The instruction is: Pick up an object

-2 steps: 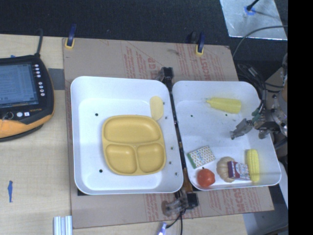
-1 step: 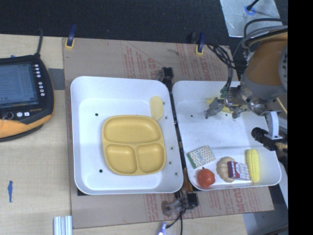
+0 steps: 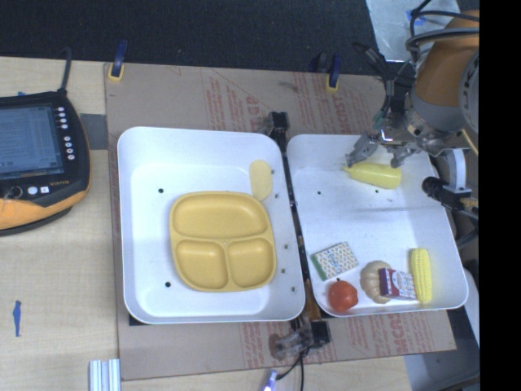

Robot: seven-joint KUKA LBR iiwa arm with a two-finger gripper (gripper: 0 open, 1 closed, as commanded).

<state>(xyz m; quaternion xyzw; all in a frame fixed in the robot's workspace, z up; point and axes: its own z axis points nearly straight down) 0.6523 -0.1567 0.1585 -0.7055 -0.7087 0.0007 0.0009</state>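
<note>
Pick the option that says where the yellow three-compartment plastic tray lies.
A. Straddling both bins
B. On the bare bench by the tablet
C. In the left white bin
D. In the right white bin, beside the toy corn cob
C: the yellow three-compartment plastic tray lies flat inside the left white bin, while the toy corn cob sits in the right white bin.
</note>
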